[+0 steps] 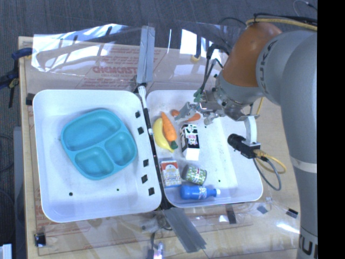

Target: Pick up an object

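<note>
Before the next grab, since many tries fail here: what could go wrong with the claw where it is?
1. The claw is over a tight cluster: carrot, banana and milk carton lie close together, so it may nudge or grab the wrong one.
2. The carrot rests against the banana; lifting one could drag the other.
3. The can lies on its side by the bottle and could roll if bumped.

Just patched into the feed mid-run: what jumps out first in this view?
The big blue divided plate lies alone in the left bin. The right bin holds a cluster along its left side: a banana with a carrot on it, a milk carton, a small red box, a can and a blue bottle. The claw hangs above the milk carton.
</note>
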`<action>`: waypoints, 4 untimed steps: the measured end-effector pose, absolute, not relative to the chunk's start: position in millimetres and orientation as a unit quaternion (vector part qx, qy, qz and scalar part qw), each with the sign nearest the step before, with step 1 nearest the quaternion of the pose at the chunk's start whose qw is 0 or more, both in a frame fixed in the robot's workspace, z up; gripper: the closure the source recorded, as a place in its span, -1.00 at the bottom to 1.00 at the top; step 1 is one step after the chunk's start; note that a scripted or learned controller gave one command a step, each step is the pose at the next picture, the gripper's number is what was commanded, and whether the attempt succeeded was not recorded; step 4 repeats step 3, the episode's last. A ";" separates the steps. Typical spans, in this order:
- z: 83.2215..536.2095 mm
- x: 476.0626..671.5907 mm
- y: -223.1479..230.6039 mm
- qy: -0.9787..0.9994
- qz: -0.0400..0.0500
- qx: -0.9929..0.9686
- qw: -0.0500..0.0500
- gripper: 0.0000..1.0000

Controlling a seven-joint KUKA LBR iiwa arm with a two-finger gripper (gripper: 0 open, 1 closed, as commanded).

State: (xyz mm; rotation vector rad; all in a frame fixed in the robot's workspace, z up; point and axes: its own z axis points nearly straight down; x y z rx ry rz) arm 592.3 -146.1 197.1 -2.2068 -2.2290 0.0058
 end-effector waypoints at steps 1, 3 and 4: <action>104.9 591.3 -181.0 -0.764 0.000 -0.645 -0.002 -1.00; 232.5 568.9 -160.4 -0.724 0.001 -0.690 0.001 1.00; 232.5 568.9 -160.4 -0.724 0.001 -0.690 0.001 1.00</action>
